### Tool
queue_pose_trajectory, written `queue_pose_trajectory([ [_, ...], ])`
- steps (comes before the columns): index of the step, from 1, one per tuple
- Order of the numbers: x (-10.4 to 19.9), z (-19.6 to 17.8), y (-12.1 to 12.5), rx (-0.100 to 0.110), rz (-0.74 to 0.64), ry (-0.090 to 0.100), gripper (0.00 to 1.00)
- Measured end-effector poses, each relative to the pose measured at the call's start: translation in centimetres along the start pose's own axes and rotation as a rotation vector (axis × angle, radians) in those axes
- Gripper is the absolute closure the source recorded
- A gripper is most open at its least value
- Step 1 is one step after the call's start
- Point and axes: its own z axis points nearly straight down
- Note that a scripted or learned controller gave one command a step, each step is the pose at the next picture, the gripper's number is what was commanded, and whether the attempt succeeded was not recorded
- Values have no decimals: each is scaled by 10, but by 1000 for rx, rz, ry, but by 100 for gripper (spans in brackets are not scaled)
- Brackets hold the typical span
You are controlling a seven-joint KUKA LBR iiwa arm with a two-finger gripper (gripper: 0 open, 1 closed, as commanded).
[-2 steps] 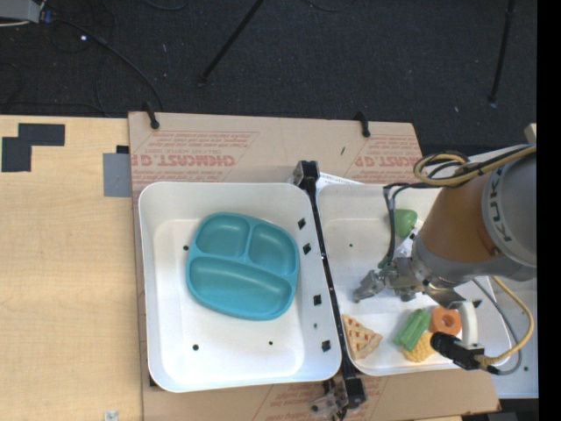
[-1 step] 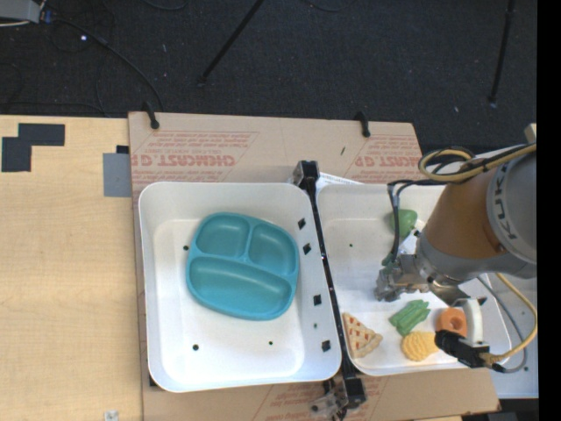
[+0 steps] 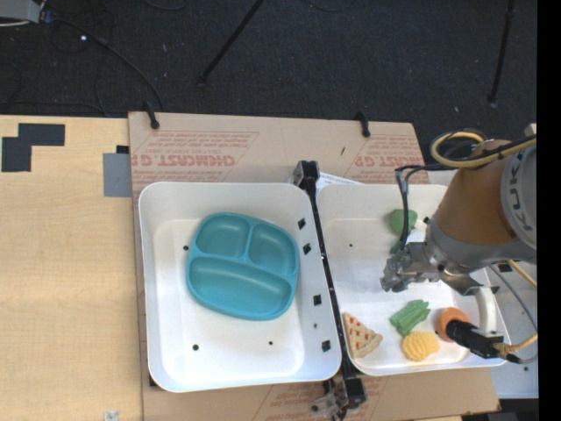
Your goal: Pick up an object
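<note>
Right white bin [image 3: 368, 222]: my tool [image 3: 396, 277] sits above the green toy [image 3: 409, 315], apart; grip state, can't tell

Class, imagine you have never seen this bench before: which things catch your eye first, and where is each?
The teal divided plate lies alone in the left bin. The arm with its orange band reaches in from the right, its gripper low over the right bin. Along that bin's near edge lie a toast slice, a green piece, a yellow piece and an orange one.
</note>
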Motion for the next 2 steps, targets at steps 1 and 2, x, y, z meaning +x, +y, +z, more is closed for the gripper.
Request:
queue_pose_trajectory([
  [1,-9,-60,4,-3,1,-1,100],
  [2,-4,-109,12,-2,0,-1,100],
])
